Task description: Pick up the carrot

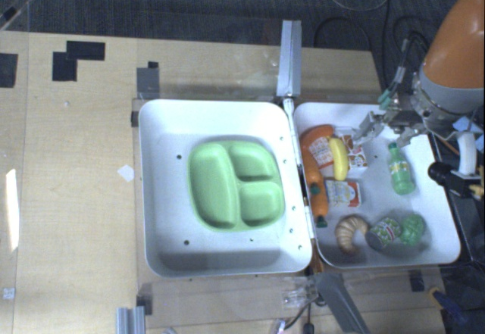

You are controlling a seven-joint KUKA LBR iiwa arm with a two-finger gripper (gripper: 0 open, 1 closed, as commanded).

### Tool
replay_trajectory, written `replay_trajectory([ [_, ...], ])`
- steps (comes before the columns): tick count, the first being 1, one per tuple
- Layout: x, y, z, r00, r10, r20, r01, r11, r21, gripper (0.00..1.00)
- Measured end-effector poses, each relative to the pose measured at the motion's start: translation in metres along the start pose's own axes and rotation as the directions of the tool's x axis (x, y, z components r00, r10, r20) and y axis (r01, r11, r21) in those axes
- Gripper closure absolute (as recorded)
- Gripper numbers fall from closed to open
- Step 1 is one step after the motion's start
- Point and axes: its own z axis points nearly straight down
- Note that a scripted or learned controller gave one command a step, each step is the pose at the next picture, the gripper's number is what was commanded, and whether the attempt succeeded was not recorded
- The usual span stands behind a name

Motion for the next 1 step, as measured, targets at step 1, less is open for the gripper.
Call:
replay_trajectory([
  [1,0.0404,0.0443,-0.1796,0.99,0.14,0.0,-0.14,0.99,-0.004,0.0],
])
